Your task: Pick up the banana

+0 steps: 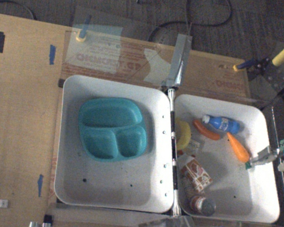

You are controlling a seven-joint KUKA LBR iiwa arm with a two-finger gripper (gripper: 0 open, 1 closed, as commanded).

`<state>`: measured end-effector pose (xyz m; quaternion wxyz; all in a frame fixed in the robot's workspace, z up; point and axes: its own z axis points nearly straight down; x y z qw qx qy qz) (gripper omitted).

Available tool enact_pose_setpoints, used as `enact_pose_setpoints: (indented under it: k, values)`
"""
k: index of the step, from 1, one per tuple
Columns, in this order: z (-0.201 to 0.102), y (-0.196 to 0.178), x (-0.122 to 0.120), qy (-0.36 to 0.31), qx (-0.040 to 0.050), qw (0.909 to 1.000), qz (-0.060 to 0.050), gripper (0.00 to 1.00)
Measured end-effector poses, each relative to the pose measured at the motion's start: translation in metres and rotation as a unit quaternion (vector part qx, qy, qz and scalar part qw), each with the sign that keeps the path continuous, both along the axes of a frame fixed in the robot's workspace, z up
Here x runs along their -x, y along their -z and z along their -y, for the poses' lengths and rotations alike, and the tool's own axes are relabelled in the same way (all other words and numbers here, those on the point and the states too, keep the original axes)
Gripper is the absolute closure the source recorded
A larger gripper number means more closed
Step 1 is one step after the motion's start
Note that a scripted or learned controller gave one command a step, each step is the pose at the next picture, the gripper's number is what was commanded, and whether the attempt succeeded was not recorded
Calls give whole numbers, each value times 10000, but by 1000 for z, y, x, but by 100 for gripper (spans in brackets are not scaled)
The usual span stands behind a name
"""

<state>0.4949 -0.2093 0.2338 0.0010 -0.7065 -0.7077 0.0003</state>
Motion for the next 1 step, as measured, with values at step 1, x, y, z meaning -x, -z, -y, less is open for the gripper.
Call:
enact_pose_setpoints:
  k: [1]
  values:
    - [-57, 75, -21, -840, 0, 9965, 10, 0]
